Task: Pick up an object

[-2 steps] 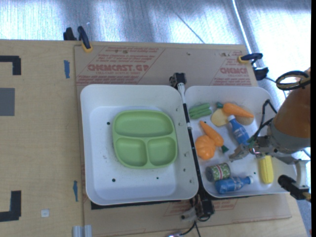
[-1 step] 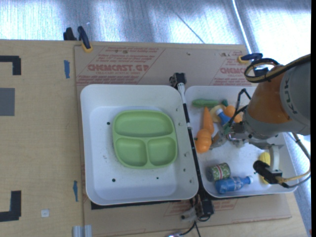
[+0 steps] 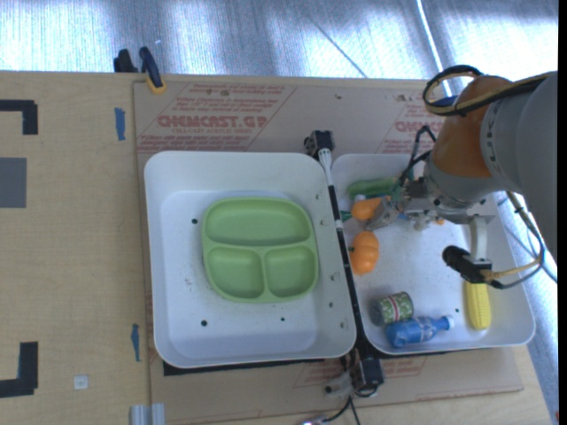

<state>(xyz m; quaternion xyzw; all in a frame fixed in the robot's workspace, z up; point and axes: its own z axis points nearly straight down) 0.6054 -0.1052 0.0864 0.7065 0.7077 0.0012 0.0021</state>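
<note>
From where I stand, the grey arm [image 3: 500, 135] reaches in from the right and hangs over the back half of the right bin [image 3: 425, 268]. Its gripper [image 3: 396, 206] is down low near the bin's left wall. The gripper is small and cluttered with cables from here, so I cannot tell whether it is open or closed, or whether it has anything in its grasp.

Just beside its tip, on the side toward the middle wall, lies a small orange piece [image 3: 364, 208], possibly touching the gripper. Right behind that piece, against the back of the bin, is a long green item [image 3: 372, 187]. A rounder orange fruit [image 3: 364, 251] sits nearer the front, close to the same wall.

Toward the front of the bin a small tin can [image 3: 392, 308] lies on its side, with a blue bottle [image 3: 418, 330] lying just in front of it. A yellow corn cob [image 3: 478, 305] rests near the right wall, apart from the rest.

The left bin [image 3: 168, 264] holds a green divided plate [image 3: 260, 248], lying flat in its middle.
</note>
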